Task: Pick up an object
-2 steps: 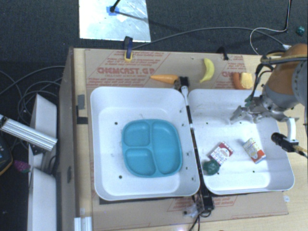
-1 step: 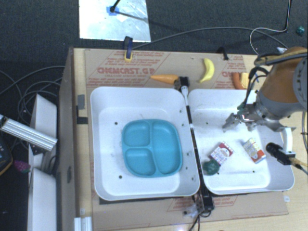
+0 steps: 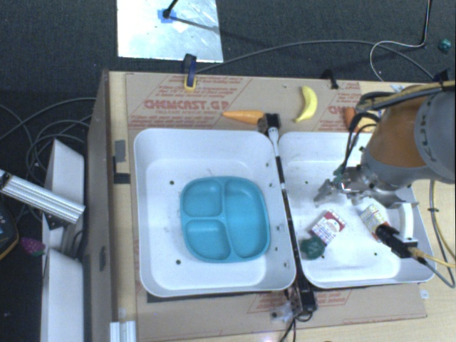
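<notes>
We see the claw (image 3: 333, 189) over the right-hand shallow white bin (image 3: 356, 268) (right as the view has it), near that bin's middle. It sits on the end of the grey arm with the orange band (image 3: 395, 141), which comes in from the view's right. We cannot tell if the claw is apart or together: too small and blurred at this angle.

Pick candidates, both loose on the bin floor:
- a small red-and-white flat packet (image 3: 328, 226), just below the claw in view and apart from it
- a small dark green lump (image 3: 311, 246), just beside the packet's lower left corner, close to the bin's left wall

Whether packet and lump touch, we cannot tell.

The left-hand shallow white bin (image 3: 160, 191) holds a light blue three-compartment plastic plate (image 3: 224, 216), lying flat around its middle.

Outside the bins, on the brown printed surface (image 3: 185, 105) behind them:
- a yellow banana (image 3: 307, 103), behind the right bin
- an orange carrot (image 3: 244, 117), near the back end of the seam between the two bins

Both are well apart from the claw.
</notes>
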Tool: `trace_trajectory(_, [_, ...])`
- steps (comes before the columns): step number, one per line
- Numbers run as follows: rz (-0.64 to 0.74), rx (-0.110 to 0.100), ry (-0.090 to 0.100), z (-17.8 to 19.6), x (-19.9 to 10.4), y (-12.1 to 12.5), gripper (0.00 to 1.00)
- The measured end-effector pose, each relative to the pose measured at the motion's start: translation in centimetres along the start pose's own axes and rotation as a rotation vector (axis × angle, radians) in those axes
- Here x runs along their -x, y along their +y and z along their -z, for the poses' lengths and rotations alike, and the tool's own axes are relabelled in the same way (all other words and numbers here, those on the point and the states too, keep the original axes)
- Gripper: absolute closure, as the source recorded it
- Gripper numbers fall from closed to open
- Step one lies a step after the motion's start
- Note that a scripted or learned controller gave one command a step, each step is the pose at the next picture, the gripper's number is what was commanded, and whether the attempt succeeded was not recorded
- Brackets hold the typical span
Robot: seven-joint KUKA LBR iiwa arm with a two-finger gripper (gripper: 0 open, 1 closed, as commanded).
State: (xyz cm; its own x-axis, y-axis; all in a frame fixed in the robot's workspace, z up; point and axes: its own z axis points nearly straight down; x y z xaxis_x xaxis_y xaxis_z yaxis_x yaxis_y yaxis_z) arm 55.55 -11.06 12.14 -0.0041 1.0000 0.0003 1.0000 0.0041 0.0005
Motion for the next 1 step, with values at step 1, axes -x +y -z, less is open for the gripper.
trace_trajectory(1, [-0.001, 0.004, -0.003, 4.89, 4.7, 5.18, 0.0])
